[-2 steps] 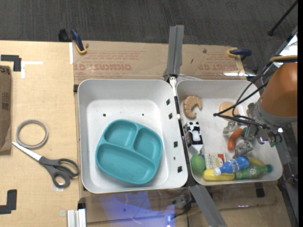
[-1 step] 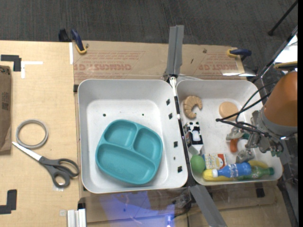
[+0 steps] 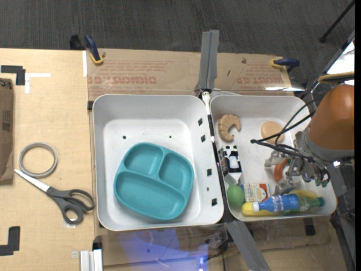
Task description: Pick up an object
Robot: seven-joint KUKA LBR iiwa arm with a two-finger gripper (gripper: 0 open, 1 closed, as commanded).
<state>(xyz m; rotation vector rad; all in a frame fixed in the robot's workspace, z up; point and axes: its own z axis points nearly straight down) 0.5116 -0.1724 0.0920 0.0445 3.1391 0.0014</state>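
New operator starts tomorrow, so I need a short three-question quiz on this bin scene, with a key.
1. True or false: the teal divided plate lies in the left bin.
2. Which lies nearest the right bin's front wall? A croissant B blue-capped bottle C tape roll
3. Fill in: the scissors lie on the ____ outside the bins.

Key: 1 true; 2 B; 3 bench

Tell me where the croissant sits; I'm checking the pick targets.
The croissant lies in the right bin, near its far left corner, beyond the black-and-white toy.
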